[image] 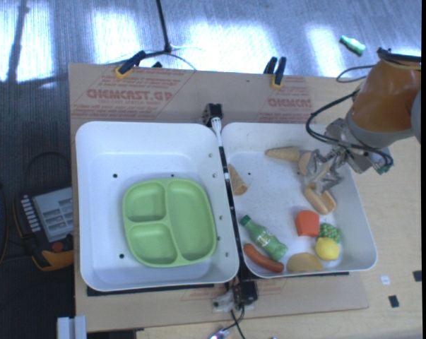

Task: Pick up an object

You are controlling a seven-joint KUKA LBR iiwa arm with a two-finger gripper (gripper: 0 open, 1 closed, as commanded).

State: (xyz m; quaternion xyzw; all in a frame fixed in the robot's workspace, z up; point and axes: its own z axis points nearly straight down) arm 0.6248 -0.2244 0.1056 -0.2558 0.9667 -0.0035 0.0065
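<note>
Near rim of right bin: toy food lies crowded along it: a red sausage, a tan potato and a yellow lemon, the last two touching.
Green bottle: lies tilted just above the sausage, white cap toward the divider; its label is too small to read.
Red-orange piece: blocky, just beside a small green bumpy piece that sits on top of the lemon.
Left bin: holds a light green divided plate with three compartments, set toward the near right; bare white floor lies around its left and far sides.
Bread roll: tan with an orange-brown crust, mid right bin, directly under the fingers.
Gripper: low over the roll; the dark fingers spread downward, but I cannot tell how wide they stand or whether they touch anything.
Open room: the middle of the right bin, between the divider and the gripper, is bare.
Divider side: a small brown wedge rests against the wall.
Far side of right bin: a pale cone-shaped piece lies left of the gripper.
Writing: red print on the cardboard beyond the bins reads roughly "CHEMCAST", partly unclear.
</note>
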